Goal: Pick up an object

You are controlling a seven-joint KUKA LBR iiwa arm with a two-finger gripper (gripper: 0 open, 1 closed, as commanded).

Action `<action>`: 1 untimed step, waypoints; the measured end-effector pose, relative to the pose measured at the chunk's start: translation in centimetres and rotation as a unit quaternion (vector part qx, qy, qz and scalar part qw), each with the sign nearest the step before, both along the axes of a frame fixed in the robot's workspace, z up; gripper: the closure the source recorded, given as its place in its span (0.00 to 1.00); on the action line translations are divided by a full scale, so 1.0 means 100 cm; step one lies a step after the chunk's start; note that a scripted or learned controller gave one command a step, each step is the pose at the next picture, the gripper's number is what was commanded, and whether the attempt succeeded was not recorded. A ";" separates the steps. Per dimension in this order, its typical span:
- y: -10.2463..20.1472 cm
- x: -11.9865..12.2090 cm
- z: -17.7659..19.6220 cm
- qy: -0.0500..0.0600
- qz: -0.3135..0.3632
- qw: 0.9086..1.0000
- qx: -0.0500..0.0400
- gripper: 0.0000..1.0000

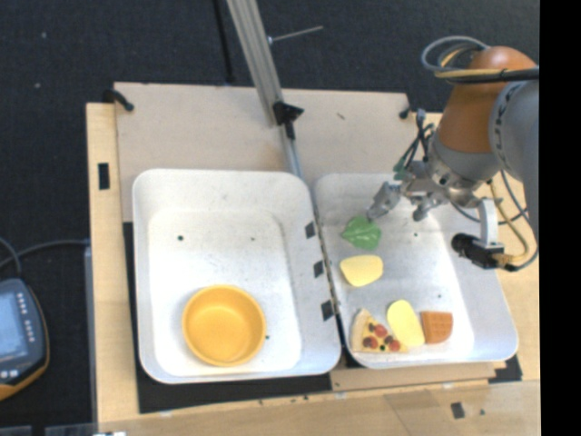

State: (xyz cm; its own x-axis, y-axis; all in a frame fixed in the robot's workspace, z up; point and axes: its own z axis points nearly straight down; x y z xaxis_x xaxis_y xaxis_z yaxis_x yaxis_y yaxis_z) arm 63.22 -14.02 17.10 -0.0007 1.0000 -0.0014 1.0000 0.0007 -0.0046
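Observation:
My gripper (402, 205) hangs over the upper part of the right bin (472, 334), open, with nothing between its fingers. Just below and left of its left finger lies a green leaf-shaped piece (361, 234). Further down the bin lie a pale yellow wedge (361, 270), a yellow oval piece (404, 323), a pizza slice with red spots (373, 334) and a brown toast-like block (437, 326).
The left bin (163, 198) holds a yellow bowl (223, 324) near its front. A slanted metal pole (259, 53) rises behind the bins. A handheld device (18, 330) sits at the far left, off the bench.

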 end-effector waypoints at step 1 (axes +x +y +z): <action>-0.005 0.007 -0.046 -0.001 -0.001 1.000 0.000 0.00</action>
State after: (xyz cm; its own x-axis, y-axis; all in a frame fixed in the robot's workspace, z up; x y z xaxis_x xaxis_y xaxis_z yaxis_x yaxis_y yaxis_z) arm 63.88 -14.54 12.52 0.0014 1.0000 -0.0020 1.0000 -0.0014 -0.0025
